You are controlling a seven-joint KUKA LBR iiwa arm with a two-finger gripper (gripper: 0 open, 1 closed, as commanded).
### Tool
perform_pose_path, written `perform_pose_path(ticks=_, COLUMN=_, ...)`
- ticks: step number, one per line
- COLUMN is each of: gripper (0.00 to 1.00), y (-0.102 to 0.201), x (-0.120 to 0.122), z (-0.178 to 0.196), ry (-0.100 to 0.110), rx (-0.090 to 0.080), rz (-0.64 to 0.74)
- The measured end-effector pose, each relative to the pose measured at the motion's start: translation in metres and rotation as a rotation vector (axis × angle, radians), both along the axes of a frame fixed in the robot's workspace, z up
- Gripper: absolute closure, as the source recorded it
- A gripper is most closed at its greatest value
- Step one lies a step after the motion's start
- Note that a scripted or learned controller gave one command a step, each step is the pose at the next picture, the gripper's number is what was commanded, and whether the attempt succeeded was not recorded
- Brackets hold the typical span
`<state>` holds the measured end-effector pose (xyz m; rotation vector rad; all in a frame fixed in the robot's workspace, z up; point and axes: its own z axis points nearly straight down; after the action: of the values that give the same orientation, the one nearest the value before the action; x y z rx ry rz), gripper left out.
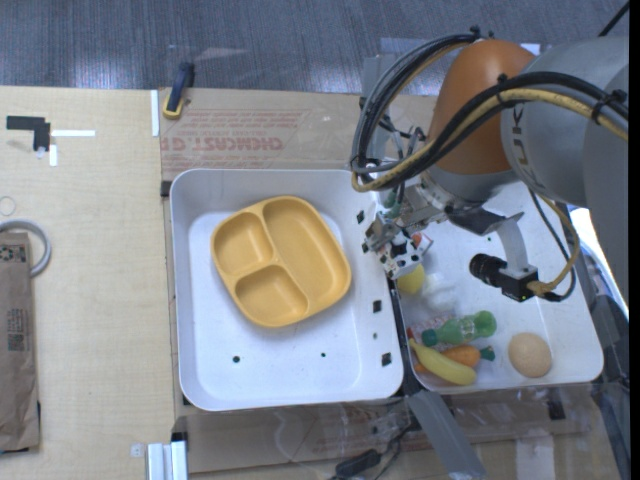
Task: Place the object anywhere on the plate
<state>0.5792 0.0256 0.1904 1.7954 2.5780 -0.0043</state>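
The grey arm (570, 118) reaches in from the right of the frame, and its hand (397, 243) hangs over the divide between the two white bins, at the upper left corner of the right bin (578, 363). Cables and small parts crowd the hand, so I cannot tell how far open it is or whether it has hold of anything.

A small yellow object (411, 281) sits just below the hand, against the left wall of the right bin. Lower in that bin a green bottle (467, 326) lies on its side, with an orange carrot-like piece (466, 354) and a banana (445, 366) close beneath it, near the bin's lower left corner. A tan egg (530, 354) rests to their right.

The yellow plate (281, 260), divided into three compartments, lies in the upper middle of the left bin (190, 308), well apart from the things in the other bin. A brown paper bag (18, 348) lies on the bench (90, 218) at the far left of the frame.
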Motion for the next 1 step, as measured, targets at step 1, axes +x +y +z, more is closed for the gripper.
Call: perform_pose_path(ticks=1, gripper=1.00, y=-0.0421, x=-0.0598, z=0.0006, ry=0.000, rx=0.001, rz=0.290)
